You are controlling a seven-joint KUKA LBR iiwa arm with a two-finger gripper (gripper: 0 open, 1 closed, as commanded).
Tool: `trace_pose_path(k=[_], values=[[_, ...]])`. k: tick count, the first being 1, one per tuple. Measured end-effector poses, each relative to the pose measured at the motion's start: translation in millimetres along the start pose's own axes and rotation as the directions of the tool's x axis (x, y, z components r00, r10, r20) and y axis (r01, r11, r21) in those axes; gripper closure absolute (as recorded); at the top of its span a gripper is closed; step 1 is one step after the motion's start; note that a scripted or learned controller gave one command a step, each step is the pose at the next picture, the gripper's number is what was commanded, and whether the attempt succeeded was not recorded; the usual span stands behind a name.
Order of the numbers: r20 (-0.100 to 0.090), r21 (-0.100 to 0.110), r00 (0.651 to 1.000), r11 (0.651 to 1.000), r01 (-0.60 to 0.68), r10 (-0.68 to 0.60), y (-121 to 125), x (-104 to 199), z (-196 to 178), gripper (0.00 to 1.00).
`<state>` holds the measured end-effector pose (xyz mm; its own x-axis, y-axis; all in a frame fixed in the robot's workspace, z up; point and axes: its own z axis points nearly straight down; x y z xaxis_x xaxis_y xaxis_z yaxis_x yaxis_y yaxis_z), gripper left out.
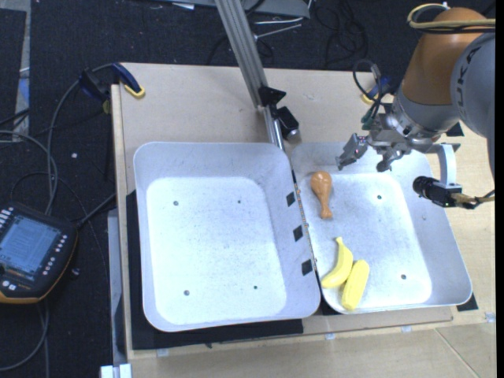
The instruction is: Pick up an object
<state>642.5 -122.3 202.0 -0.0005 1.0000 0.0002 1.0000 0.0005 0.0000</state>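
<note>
While nothing is held, three objects wait in the right bin [441,278] below a raised claw.

Going left to right: the left bin [157,172] is passed over; a drumstick-shaped toy [321,191] is seen near the right bin's dividing edge, with a banana [339,264] and a yellow oblong piece [355,283] touching each other at about six o'clock from it. The gripper [367,156] is seen parted and bare, with the drumstick toy near it at roughly eight o'clock. A miss could be caused by the toy's rounded shape rolling aside, or by the bin's wall being struck.
</note>
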Motion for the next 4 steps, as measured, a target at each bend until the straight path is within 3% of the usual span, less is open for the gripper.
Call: trace_pose_path(k=[2,3,4], values=[[0.000,0.005,1.000,1.000,0.000,0.000,-8,9,106,0.00],[0.001,-0.001,1.000,1.000,0.000,0.000,-7,9,92,1.00],[0.001,-0.005,1.000,1.000,0.000,0.000,-5,6,30,1.00]])
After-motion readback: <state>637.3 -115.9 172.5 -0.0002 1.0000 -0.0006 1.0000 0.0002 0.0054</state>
